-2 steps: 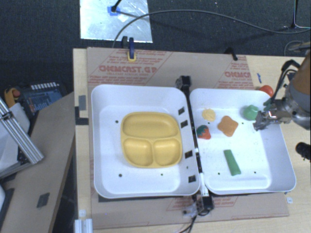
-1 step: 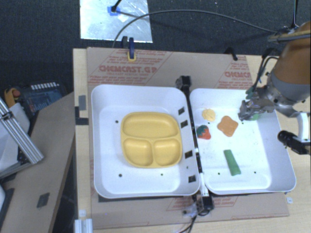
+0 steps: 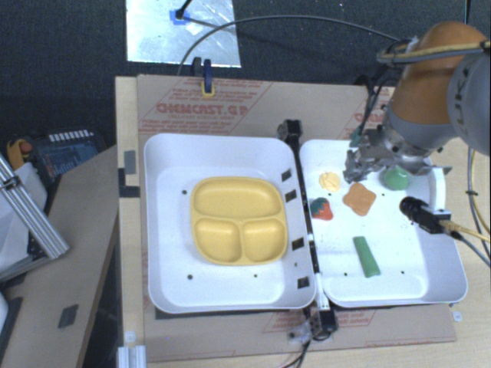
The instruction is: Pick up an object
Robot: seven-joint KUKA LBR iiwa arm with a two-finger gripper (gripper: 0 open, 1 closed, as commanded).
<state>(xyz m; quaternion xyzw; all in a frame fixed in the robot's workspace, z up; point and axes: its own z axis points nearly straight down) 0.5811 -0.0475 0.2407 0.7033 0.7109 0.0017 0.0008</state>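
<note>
Objects for picking — an orange piece [image 3: 359, 198], a green ball [image 3: 397, 179], a pale yellow disc [image 3: 330, 181], a green stick [image 3: 367, 256] — all lie loose in the right bin [image 3: 441, 286], while the gripper [image 3: 355, 169] hangs low between disc and orange piece, its grip impossible to tell, so nothing's lifted yet.
</note>
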